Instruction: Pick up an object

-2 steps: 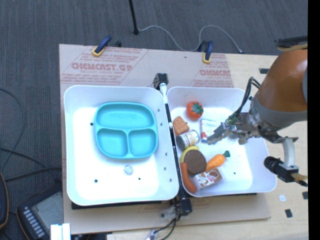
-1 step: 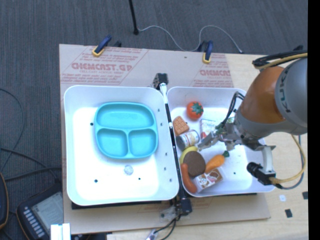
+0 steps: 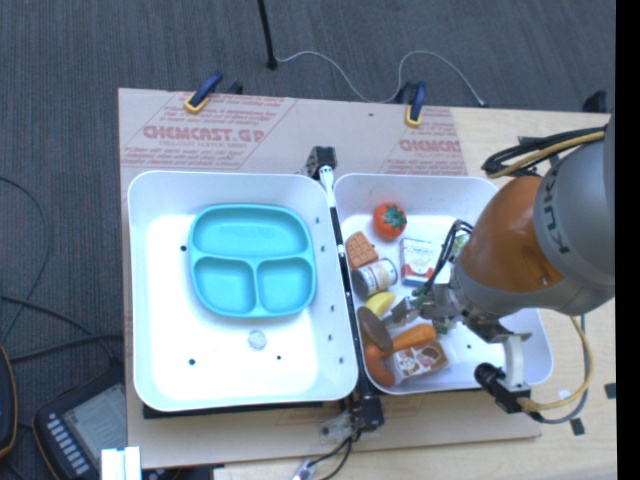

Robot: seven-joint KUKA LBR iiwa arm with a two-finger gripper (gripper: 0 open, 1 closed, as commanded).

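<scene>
Objects heaped in the right bin (image 3: pixel 520 193), arm (image 3: pixel 520 248) low over them.
The arm reaches from the right so its gripper (image 3: pixel 425 313) sits in the pile near the carrot (image 3: pixel 412 338), seemingly to grab one; whether it is spread or closed cannot be told. The left bin (image 3: pixel 145 268) holds a blue tray (image 3: pixel 250 233). A tomato (image 3: pixel 390 219), can (image 3: pixel 375 276) and small carton (image 3: pixel 417 260) lie nearby.
</scene>
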